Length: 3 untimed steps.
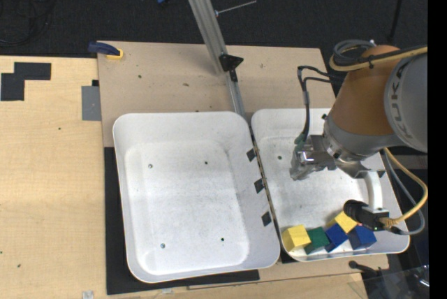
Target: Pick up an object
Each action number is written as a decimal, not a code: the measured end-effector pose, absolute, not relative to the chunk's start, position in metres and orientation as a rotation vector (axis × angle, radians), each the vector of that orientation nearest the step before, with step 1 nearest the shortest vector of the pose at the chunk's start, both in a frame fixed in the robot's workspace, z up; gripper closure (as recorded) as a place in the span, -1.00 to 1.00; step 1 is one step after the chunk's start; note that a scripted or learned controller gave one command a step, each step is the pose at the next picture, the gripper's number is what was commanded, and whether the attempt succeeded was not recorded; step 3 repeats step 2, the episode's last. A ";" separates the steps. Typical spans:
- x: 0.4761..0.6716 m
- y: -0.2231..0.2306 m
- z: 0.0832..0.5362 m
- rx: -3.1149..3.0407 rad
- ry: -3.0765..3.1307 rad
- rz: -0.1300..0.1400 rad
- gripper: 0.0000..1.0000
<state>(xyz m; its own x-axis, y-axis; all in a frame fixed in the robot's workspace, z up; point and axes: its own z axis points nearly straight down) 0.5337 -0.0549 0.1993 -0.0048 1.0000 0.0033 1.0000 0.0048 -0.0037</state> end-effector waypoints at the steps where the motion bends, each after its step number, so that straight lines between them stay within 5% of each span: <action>1: 0.538 0.004 0.213 -2.212 -2.226 -0.001 1.00; 2: 0.549 0.064 0.212 -2.213 -2.225 0.001 1.00; 3: 0.549 0.064 0.212 -2.213 -2.225 0.001 1.00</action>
